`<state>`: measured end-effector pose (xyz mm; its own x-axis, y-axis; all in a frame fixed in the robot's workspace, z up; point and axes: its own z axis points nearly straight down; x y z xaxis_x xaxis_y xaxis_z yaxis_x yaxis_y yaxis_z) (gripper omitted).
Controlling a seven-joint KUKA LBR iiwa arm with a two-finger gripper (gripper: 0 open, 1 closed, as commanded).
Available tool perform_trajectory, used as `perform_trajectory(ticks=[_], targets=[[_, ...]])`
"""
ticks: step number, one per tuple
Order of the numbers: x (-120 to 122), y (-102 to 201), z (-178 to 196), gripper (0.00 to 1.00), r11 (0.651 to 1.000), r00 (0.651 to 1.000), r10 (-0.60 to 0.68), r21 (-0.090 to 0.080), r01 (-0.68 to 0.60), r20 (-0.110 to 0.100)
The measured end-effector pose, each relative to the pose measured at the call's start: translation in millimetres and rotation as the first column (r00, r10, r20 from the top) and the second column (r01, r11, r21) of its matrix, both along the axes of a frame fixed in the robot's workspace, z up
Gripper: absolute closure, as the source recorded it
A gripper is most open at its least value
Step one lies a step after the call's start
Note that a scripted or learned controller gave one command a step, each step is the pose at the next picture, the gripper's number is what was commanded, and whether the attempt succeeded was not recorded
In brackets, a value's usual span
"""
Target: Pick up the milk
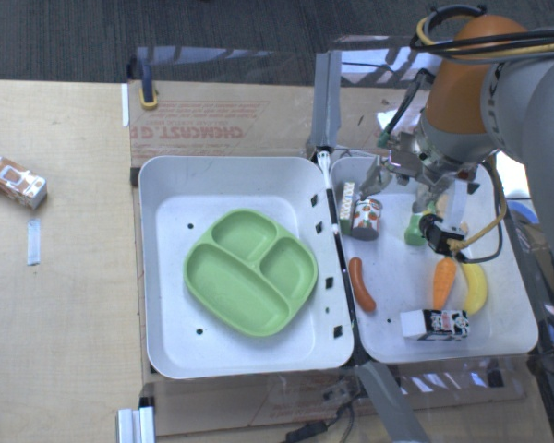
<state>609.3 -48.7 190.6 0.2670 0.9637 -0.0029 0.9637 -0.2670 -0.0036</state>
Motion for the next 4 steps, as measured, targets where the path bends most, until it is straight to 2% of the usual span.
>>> perform_trajectory(ticks=[1, 2, 3, 4], targets=[[-12.6, -10.9, -0.2, 0.0, 1.0, 1.0, 0.024, 0.0, -0.024, 0.0], [-3.1, -4.8, 0.8, 0.0, 0.996, 0.996, 0.09, 0.0, -0.09, 0.003], [6.0, -45.0, -65.9, 0.0, 0.987, 0.987, 0.16, 0.001, -0.16, 0.022], [49.6, -43.8, -81.8, 0.0, 0.941, 0.941, 0.338, -0.001, -0.338, 0.004]])
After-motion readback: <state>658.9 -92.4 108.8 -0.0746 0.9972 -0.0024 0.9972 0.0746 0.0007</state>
